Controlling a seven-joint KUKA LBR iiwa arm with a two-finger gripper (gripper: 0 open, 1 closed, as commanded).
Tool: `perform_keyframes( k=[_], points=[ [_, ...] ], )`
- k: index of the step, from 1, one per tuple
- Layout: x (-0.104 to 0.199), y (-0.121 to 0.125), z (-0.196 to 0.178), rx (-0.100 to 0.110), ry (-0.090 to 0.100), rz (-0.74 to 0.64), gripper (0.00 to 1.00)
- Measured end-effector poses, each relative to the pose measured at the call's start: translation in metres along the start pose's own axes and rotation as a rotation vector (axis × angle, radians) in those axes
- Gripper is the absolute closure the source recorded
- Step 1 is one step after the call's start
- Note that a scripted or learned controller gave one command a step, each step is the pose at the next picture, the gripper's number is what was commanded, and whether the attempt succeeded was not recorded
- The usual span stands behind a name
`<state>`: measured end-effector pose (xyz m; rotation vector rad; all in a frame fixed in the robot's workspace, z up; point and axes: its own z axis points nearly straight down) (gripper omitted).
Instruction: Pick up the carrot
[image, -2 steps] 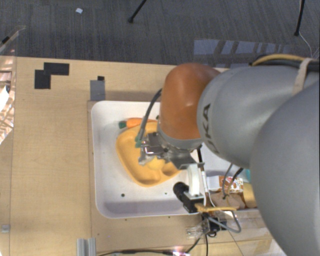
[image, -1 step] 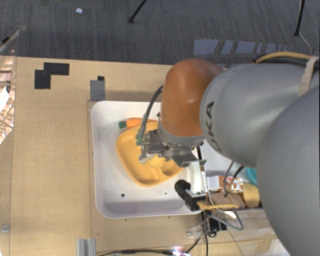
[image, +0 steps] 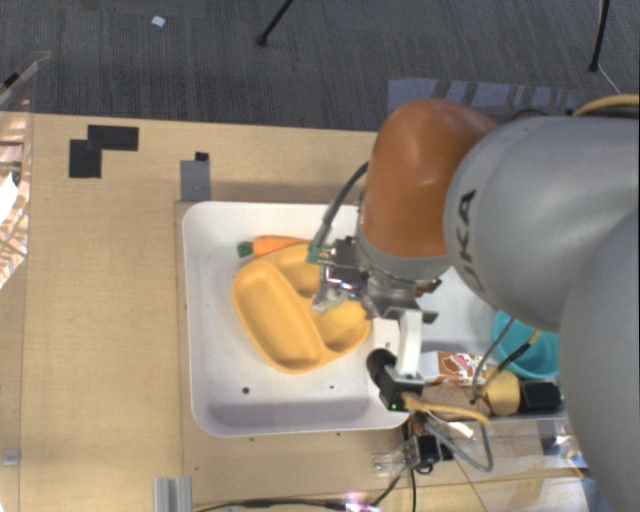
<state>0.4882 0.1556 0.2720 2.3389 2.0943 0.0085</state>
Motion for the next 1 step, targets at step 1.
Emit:
perform_keyframes(
  k=[1],
  points=[
    [0.0368, -0.0056, 0.0174, 0.004, -0.001, 0.151, 1.00]
  ],
)
